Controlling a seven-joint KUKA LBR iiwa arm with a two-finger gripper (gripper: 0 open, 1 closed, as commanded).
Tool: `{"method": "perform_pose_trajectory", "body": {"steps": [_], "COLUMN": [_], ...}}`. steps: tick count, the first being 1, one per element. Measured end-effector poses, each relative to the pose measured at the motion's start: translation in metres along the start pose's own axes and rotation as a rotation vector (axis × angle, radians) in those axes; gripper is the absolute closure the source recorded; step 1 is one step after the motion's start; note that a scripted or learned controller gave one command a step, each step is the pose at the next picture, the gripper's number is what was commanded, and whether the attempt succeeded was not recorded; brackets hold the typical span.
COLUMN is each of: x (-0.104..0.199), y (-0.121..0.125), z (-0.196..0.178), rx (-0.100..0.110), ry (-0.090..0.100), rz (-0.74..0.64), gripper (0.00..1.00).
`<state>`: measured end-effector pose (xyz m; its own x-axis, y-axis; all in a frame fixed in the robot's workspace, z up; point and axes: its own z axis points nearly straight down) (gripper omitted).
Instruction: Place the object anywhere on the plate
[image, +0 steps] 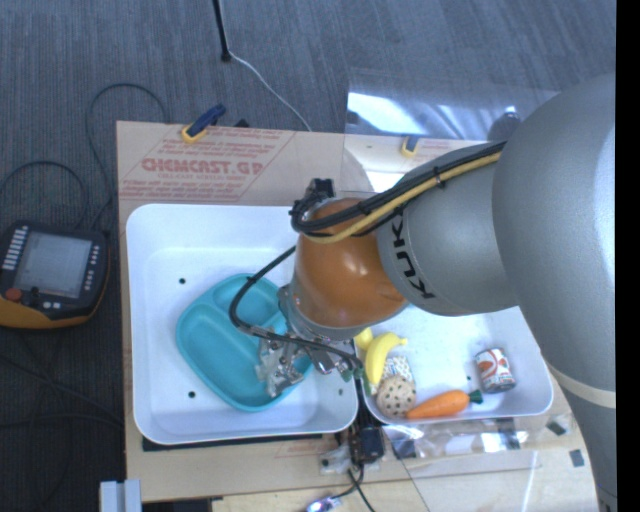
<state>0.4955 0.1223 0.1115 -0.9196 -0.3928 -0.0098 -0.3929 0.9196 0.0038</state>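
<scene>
brown board (200, 170) reads "chemcast" (arm (480, 230) lettered "kuka").

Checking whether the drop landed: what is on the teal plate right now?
The gripper hangs over the teal plate at its right end. The plate's left part shows bare; the arm covers its right side, so anything there is hidden.

Big grey arm (520, 210) swings in from the right, orange band (345, 270) tipped down toward the left side, black and yellow cables draped over the wrist. Gripper (282, 368) hangs low, pointing down.
</scene>
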Motion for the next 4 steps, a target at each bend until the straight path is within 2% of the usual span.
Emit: {"method": "perform_pose_trajectory", "body": {"steps": [1,2,3,4], "x": [-0.0184,-0.0157,-0.0174,-0.0173], "y": [0.0398,0.0390,0.0399,0.0399], "z": [-0.1389,-0.1332,-0.1429,-0.1426], "rx": [0.004,0.004,0.005,0.005], "ry": [-0.008,0.006,0.002,0.002], "rz": [-0.072,-0.070,-0.071,-0.071], "gripper": [1.00,0.00,1.00,0.00]}}
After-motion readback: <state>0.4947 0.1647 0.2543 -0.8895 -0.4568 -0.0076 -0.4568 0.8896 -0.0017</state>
